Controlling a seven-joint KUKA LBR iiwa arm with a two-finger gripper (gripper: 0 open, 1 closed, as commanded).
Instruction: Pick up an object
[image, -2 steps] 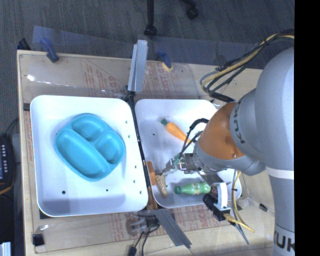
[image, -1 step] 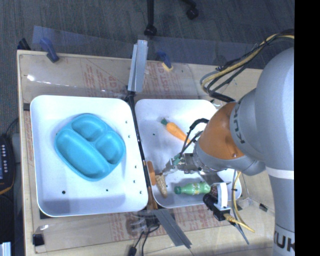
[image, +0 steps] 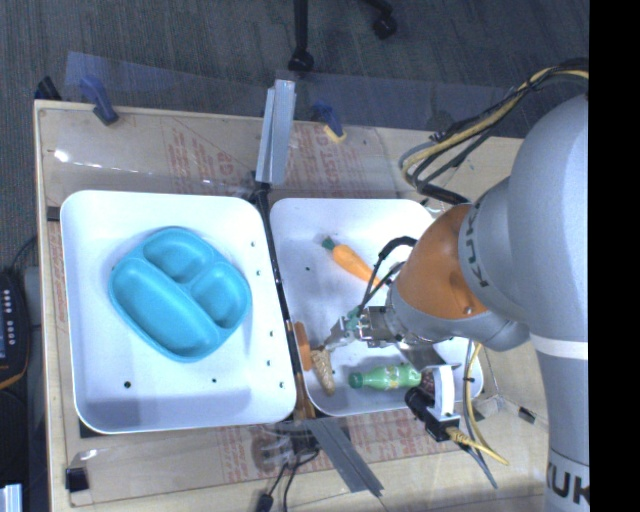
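In the right bin (image: 300, 225) lie an orange carrot (image: 349, 261) near the middle, a green bottle (image: 386, 377) on its side near the front wall, and a small brown object (image: 322, 367) at the front left corner. My gripper (image: 350, 330) reaches down into this bin from the right, its tip between the carrot and the bottle, just above the brown object. The wrist hides much of the bin's right half.
The left bin (image: 90, 390) holds a blue three-compartment tray (image: 180, 290). A metal divider (image: 275, 130) runs between the bins at the back. Cables (image: 470, 150) loop over the arm at the right.
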